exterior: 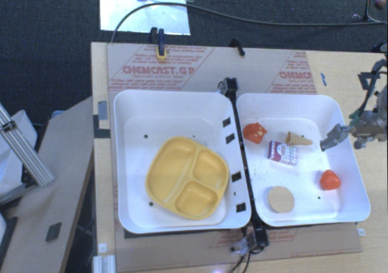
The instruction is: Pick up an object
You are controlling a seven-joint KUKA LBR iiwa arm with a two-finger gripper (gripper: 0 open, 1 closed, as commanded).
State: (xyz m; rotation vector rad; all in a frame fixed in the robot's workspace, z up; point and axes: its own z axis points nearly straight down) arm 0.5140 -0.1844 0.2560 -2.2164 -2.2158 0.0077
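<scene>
The right bin (348, 205) holds several small objects. A red, strawberry-like piece (255, 133) lies at its upper left, with a tan ice-cream cone (298, 139) to the right of it. Just below them is a small maroon and white box (283, 153). A red tomato-like piece (330, 179) sits at the right and a flat tan disc (280, 199) near the front. My gripper (337, 136) hangs over the bin's right side, right of the cone and above the tomato-like piece, with nothing seen in it.
The left bin (130, 144) holds a yellow divided plate (187, 177). A black divider with clips (237, 156) runs between the bins. A clear acrylic sheet (182, 65) lies behind them, with cables and a clamp (160, 44) at the bench's far edge.
</scene>
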